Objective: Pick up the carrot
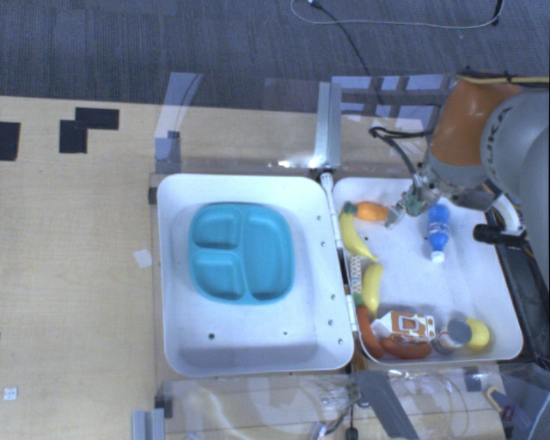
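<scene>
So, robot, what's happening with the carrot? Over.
End effector low in right bin, right beside carrot. Carrot lying at bin's back left, not lifted. Banana touching carrot; blue bottle just behind end effector.

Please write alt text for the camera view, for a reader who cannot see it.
The arm's end effector hangs low in the right bin, just right of the orange carrot. That bin also holds two bananas, a blue bottle and other items; the left bin holds a blue divided plate.

We took it for a robotics lab: pale bench [77,284], black marker tape [86,127], loose cables [404,17], grey carpet [172,34], metal bin brackets [329,120].
</scene>
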`<move>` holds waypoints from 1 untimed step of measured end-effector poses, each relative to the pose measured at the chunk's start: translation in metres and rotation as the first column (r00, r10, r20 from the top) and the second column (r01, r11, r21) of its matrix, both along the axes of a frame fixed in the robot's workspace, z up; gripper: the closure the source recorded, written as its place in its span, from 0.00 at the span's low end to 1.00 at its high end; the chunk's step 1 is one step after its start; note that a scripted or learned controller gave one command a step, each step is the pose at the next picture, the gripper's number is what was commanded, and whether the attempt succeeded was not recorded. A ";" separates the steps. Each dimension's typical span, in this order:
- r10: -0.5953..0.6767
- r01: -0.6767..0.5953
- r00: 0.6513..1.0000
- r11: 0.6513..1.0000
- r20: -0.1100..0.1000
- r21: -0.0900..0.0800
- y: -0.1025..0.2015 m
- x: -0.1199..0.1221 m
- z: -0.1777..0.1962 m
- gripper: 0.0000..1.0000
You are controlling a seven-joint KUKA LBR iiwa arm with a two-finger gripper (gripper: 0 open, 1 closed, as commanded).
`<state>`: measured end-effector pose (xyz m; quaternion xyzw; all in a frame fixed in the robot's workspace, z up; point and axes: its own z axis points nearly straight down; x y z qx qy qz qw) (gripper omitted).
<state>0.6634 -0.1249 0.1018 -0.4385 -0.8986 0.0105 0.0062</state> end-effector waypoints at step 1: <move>-0.229 0.229 0.973 0.973 0.030 0.015 0.064 0.000 0.086 1.00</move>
